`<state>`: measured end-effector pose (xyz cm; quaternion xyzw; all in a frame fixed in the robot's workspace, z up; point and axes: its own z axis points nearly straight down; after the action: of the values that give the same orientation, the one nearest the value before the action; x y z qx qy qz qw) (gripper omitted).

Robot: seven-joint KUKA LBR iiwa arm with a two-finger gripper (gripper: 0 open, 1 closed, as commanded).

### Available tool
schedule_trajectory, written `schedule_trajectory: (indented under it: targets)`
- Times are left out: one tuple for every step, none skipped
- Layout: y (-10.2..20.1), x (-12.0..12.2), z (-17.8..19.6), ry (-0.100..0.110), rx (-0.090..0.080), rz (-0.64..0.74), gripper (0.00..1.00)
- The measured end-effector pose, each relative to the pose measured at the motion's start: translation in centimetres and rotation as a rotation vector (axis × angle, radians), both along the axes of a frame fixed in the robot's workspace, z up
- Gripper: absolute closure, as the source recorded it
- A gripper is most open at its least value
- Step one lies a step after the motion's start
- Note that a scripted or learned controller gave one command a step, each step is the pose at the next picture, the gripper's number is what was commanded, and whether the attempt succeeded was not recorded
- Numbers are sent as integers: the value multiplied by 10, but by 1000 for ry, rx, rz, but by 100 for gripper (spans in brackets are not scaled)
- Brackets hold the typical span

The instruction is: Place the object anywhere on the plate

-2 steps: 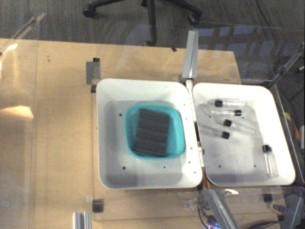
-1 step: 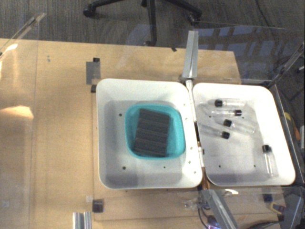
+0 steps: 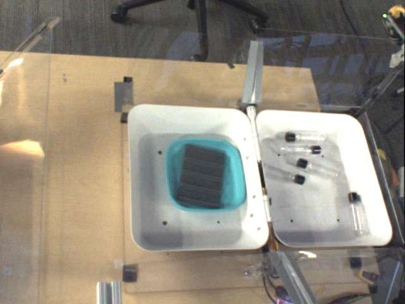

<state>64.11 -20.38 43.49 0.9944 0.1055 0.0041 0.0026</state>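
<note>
A teal square plate sits in the middle of the left white bin. On the plate lies a dark grey ribbed block, flat and slightly tilted, well inside the plate's rim. Several clear plastic tubes with black caps lie in the right white bin, most in a loose cluster near its upper left. One tube lies apart by the lower right wall.
The two bins meet along a metal divider rail on a wooden bench. Small black brackets stand at the left bin's corners. An office chair base stands on the carpet behind the bench.
</note>
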Motion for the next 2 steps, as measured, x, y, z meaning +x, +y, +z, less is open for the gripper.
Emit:
schedule_trajectory:
  targets:
    - [0,9,2,-2,0,1,0]
    - [-1,-6,1,1,1,-4,0]
